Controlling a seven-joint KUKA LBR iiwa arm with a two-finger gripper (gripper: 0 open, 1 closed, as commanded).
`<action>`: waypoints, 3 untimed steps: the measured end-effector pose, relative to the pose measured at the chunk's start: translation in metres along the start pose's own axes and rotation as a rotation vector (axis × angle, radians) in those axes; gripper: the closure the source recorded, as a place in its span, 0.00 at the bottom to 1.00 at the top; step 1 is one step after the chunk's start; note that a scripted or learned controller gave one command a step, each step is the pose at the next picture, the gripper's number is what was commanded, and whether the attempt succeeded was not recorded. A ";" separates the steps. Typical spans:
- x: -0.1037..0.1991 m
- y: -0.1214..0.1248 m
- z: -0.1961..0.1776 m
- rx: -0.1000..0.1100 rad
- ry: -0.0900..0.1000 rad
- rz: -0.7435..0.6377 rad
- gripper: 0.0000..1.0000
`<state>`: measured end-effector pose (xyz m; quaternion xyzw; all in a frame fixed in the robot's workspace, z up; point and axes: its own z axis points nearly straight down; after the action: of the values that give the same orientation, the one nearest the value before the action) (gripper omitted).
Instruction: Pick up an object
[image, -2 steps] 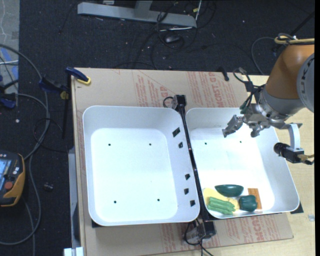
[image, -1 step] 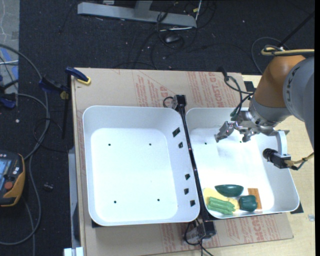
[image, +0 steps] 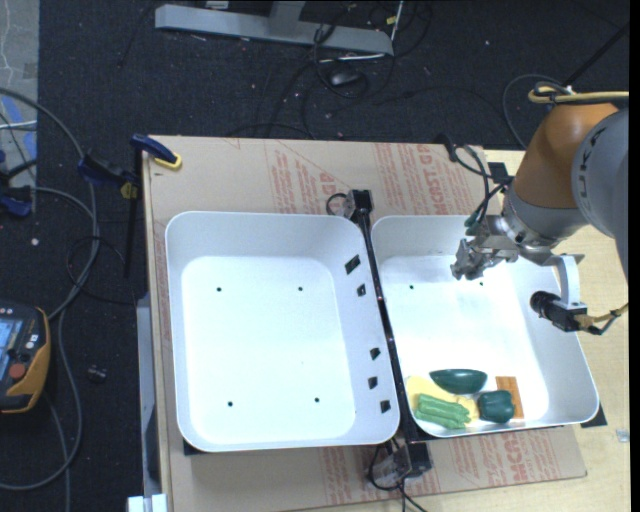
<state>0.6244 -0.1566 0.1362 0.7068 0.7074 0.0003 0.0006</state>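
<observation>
White plastic filled most of my view: the left bin sat on the brown worktop, with a blue and yellow clamp at the worktop's far left corner. Just beside it, across a black divider, lay the right bin. In that bin's near corner my targets were bunched together: a ridged light green piece, a dark green bowl-shaped piece just behind it, a dark green lump, and an orange block touching that lump. My pincer hung over the right bin's far side, well apart from the cluster. I could not tell whether it was apart or together.
</observation>
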 end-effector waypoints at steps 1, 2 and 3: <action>-0.001 0.000 -0.063 -0.004 -0.001 0.001 1.00; -0.005 -0.004 -0.108 -0.003 -0.001 0.001 1.00; -0.005 -0.004 -0.133 -0.001 0.000 0.001 1.00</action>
<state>0.6207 -0.1618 0.2689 0.7070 0.7072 0.0007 0.0011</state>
